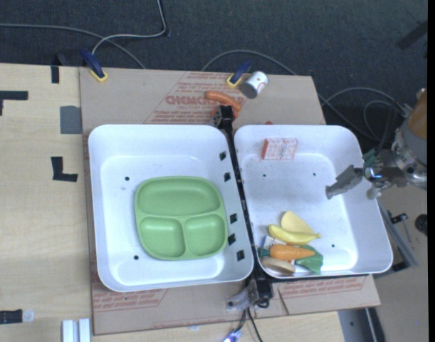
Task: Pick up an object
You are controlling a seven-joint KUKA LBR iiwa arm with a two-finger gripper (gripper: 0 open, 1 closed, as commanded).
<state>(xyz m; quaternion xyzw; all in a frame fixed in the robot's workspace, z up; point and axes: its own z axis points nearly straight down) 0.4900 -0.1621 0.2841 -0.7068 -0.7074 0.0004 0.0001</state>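
The right bin (pixel 345 142) holds a small pink and white box (pixel 279 148) near its far wall. A heap of toy food lies at its near edge: a yellow banana (pixel 291 234), a yellow wedge (pixel 298 222), an orange carrot (pixel 292 251), a green piece (pixel 313 263) and a beige piece (pixel 277 266). My gripper (pixel 351 180) hangs over the right side of this bin, up and to the right of the heap. It touches none of the objects and carries nothing that I can see.
In the left bin (pixel 103 148) a green divided plate (pixel 181 216) lies flat. Clips and an orange clamp (pixel 224 100) sit on the cardboard behind the bins. Black brackets join the bins along the middle wall (pixel 235 191). Cables run across the dark floor behind.
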